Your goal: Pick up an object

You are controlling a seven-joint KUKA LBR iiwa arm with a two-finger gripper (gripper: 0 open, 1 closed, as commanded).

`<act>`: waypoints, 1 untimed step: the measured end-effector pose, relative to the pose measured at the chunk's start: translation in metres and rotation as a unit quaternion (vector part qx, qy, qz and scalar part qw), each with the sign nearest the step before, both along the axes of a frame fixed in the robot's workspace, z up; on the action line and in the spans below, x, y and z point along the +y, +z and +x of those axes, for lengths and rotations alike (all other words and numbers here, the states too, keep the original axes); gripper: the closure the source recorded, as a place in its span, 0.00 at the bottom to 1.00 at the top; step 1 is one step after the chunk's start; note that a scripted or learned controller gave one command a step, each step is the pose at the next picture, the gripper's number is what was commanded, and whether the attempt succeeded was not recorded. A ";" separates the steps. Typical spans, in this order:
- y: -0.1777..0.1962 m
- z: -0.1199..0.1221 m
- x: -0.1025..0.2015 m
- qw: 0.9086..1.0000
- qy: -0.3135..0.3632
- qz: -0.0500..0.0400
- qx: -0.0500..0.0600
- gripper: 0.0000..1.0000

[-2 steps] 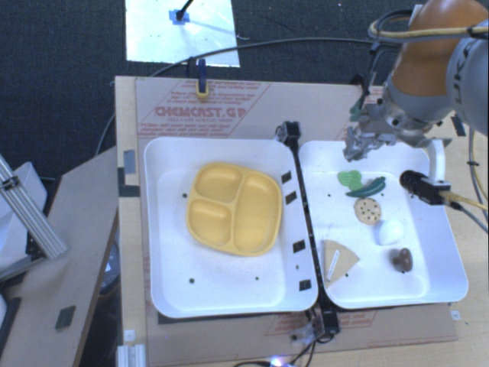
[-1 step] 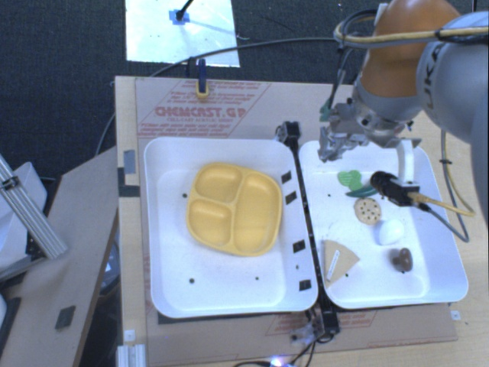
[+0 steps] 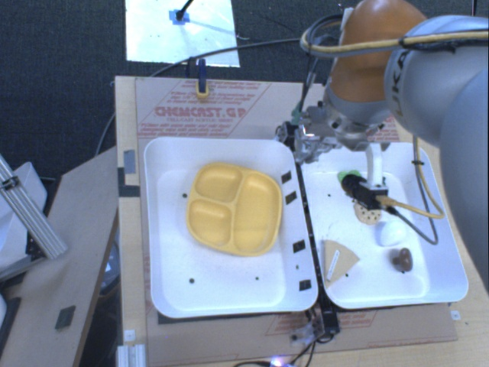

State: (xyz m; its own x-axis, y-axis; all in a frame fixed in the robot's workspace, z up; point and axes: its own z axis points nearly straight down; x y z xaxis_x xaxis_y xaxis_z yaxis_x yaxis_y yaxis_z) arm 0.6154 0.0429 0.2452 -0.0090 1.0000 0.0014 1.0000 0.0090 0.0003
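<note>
A yellow divided plate (image 3: 233, 207) lies in the middle of the left bin (image 3: 164, 281). The right bin (image 3: 447, 281) holds a tan wedge (image 3: 338, 258), a white rounded piece (image 3: 390, 233), a small brown lump (image 3: 402, 259), a round tan perforated disc (image 3: 370, 215) and a green thing (image 3: 348, 177) partly hidden by the robot's hardware. My gripper (image 3: 304, 142) hangs at the far end of the rim between the two bins, beyond all of these objects. Nothing can be seen held in it.
The grey arm with its orange band (image 3: 378, 29) covers the far right of the right bin. Both bins rest on a cardboard sheet (image 3: 221, 105). A blue-and-yellow clamp (image 3: 202, 79) stands behind the left bin.
</note>
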 end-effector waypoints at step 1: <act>-0.019 0.000 0.050 1.000 0.000 0.000 0.000 1.00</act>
